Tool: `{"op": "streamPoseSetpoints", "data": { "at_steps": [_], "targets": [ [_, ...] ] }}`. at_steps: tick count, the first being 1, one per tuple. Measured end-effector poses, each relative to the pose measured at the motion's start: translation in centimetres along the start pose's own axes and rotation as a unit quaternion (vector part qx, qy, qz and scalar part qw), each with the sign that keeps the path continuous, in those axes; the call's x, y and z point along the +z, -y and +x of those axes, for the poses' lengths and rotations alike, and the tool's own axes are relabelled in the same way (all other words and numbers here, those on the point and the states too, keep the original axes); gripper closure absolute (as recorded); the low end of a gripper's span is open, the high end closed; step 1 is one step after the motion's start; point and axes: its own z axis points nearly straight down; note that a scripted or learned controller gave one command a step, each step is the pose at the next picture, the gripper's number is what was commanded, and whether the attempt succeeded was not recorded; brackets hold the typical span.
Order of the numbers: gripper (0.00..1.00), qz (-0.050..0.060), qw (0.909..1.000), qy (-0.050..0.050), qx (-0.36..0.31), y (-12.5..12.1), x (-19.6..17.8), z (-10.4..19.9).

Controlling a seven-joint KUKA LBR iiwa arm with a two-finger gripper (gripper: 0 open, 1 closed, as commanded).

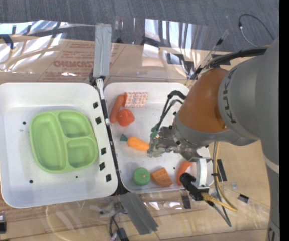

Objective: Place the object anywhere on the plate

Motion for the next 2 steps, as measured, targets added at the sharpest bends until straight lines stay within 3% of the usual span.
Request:
{"op": "streamPoseSetpoints", "data": {
  "at_steps": [1,2],
  "targets": [
    [1.00,-0.003,0.9993,0.000,-0.037,-6.8,-10.9,-3.0],
    [1.00,-0.003,0.9797,0.000,-0.201,-11.9,-13.3,7.0]
  ]
}}
